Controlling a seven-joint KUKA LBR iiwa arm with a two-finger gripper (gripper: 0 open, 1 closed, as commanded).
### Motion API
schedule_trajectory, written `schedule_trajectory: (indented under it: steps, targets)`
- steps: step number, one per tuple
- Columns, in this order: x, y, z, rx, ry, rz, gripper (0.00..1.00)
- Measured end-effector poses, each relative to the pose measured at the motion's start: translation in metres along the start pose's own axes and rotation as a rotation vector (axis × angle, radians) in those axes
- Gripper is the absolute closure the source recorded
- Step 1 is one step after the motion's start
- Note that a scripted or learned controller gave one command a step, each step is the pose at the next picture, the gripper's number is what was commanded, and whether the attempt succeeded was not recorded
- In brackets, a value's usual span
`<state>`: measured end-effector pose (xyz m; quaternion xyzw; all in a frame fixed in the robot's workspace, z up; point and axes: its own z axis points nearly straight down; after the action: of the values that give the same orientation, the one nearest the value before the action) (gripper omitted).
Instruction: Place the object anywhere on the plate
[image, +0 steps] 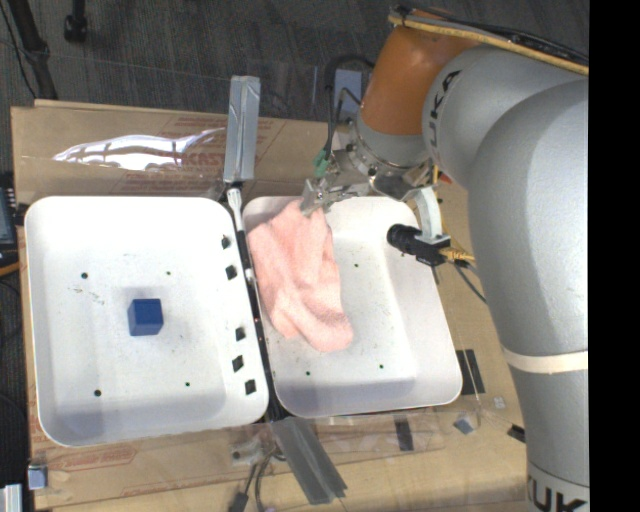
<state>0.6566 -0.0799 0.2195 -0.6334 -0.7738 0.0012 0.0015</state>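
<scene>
Presently pink cloth (300, 275) lies in right bin (400, 350), long axis running down from end effector (322, 192) at its top corner; grip unclear; blue cube (146, 316) far left.

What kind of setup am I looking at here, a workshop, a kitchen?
Most likely a robot lab test bench, not a kitchen: two shallow white bins clamped side by side on cardboard, a grey KUKA arm reaching in, and test props, a blue cube and a pink cloth.

Two white bins (60, 300), one blue cube (146, 316), one pink cloth (300, 275).
</scene>
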Motion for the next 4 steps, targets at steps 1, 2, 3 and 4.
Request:
schedule_trajectory:
  steps: [1, 2, 3, 4]
  targets:
    - [0.001, 0.001, -0.012, -0.002, -0.001, -0.006, 1.0]
    - [0.061, 0.008, -0.014, 0.001, 0.0, -0.411, 1.0]
    - [0.11, 0.013, -0.023, 0.0, -0.001, -0.815, 1.0]
    - [0.159, 0.018, -0.017, 0.0, -0.002, -1.217, 1.0]
